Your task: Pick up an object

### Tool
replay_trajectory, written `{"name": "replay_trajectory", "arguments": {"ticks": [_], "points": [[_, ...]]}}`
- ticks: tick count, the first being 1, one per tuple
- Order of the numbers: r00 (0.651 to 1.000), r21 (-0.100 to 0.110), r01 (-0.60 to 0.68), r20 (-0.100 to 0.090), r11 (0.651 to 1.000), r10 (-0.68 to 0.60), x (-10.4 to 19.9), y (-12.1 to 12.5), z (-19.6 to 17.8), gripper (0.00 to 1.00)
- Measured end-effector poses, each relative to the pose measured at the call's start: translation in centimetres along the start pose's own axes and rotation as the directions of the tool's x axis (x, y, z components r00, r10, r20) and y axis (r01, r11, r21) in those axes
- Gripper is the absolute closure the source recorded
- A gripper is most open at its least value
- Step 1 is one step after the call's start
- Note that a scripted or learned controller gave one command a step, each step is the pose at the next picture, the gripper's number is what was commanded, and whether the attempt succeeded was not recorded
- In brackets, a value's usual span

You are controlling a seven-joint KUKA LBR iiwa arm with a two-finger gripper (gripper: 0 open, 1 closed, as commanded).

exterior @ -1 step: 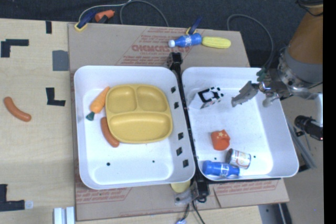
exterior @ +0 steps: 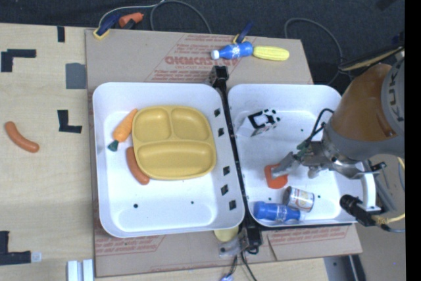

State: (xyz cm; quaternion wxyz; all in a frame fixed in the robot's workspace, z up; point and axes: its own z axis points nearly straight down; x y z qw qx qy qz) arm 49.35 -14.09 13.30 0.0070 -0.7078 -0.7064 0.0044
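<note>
My gripper (exterior: pixel 284 168) reaches down into the right bin (exterior: pixel 289 99) from the right, its grey fingers low over a small red-orange object (exterior: pixel 274 174). The red object lies right at the fingertips, touching or nearly so; I cannot tell whether it is between them. Just below it lie a small silver can (exterior: pixel 301 198) and a blue bottle (exterior: pixel 276 211) on its side near the bin's front wall. A black-and-white toy (exterior: pixel 264 120) sits at the back of the same bin.
The left bin (exterior: pixel 105 141) holds a yellow divided plate (exterior: pixel 173 141), an orange carrot (exterior: pixel 123 127) and a sausage (exterior: pixel 137 168). Behind the bins lie a blue toy (exterior: pixel 233 52) and a yellow corn (exterior: pixel 271 53). Another sausage (exterior: pixel 21 137) rests on the bench at the left.
</note>
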Motion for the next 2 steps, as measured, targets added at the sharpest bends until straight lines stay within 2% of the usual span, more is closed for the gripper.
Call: {"name": "replay_trajectory", "arguments": {"ticks": [1,2], "points": [[1.0,-0.016,0.004,0.006,1.0,-0.004,4.7,0.7,5.0,0.0],[1.0,-0.02,0.0,0.008,1.0,0.0,4.4,0.8,3.7,1.0]]}}
